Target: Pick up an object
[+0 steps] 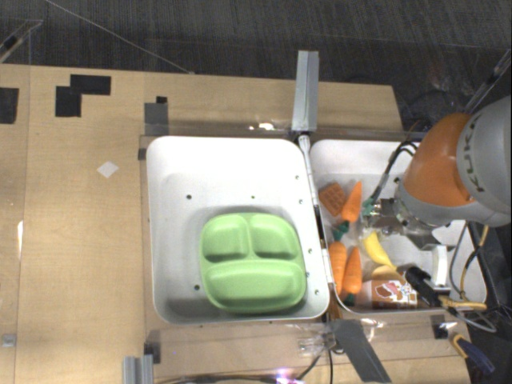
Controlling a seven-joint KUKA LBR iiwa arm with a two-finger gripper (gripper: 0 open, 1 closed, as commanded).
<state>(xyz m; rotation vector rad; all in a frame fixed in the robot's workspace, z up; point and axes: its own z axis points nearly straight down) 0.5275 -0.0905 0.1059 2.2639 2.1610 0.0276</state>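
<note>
The right bin [352, 157] holds several toy foods. An orange carrot [352, 201] leans beside a tan waffle-like piece [331, 195] near the bin's left wall. Two more carrots [345, 267] lie side by side lower down, with a yellow banana [377, 250] to their right. A brown bottle [391, 293] with a label lies along the front wall. My gripper [374, 217] hangs over the middle of this bin, just right of the upper carrot and above the banana. Its tips are hidden under the grey wrist.
A green divided plate [252, 260] lies in the left bin [200, 166]. A metal divider post [305, 90] stands between the bins at the back. The arm's orange band [436, 170] and dark cables [472, 282] cover the right bin's right side.
</note>
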